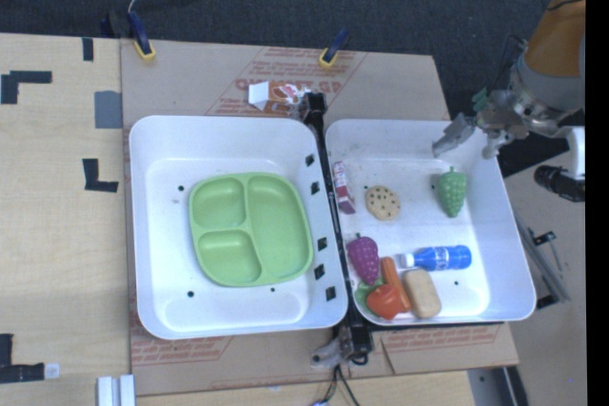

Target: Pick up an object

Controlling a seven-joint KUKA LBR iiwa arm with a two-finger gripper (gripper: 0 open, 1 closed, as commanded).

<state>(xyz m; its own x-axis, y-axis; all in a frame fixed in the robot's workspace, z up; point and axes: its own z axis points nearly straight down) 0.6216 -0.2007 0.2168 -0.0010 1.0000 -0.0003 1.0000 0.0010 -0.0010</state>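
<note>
Above the right bin's (495, 233) far edge, your gripper (468, 136) hangs spread and empty, green grapes (451, 191) unlifted just below.

Single fixed camera, mounted above the bench (57, 204), looking down at a slant from a moderate distance. Frame takes in both white bins entire, the left bin (152, 147) and the right bin (495, 233) side by side at centre, with dark floor along the top. The arm (557, 43) enters at the right edge.
</note>
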